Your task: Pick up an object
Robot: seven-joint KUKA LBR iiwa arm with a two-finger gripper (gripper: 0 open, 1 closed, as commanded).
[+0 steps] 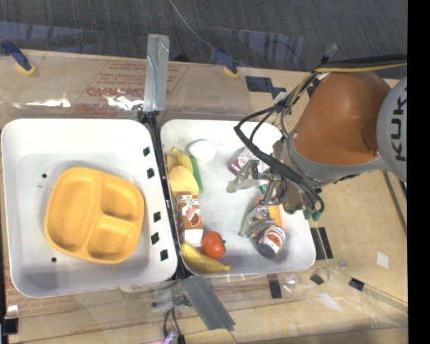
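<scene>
Camera view, nearest edge first: grey tape strips (204,303) lie on the worktop (358,314) just below the two bins. Inside the right bin (301,260), along its near wall, a banana (204,261) lies flat, with a small red tomato (213,244) touching its upper side. Beside them, toward the right corner, a small can with a red and white label (272,240) lies tilted on the bin floor.

Above the can, the gripper (252,201) hangs over the middle of the right bin, its two metal fingers (242,181) spread fairly wide apart, one toward the far side and one toward the can, and nothing sits between them. An orange item shows just behind the lower finger, too hidden to name. The arm (340,124), with its broad orange band, comes in from the right and covers the bin's far right corner, cables looping around the wrist.

Along the right bin's left wall a brown and white packet (190,213) lies lengthwise, with a yellow item (182,178) and a green one (196,172) just beyond it. Farther back sit a white round object (201,149) and a purple-printed wrapper (241,162) near the upper finger.

In the left bin (29,149), a yellow divided plate (94,213) rests flat, well apart from everything else. Beyond both bins, a strip of grey tape (156,74) runs up the cardboard sheet (79,81).
</scene>
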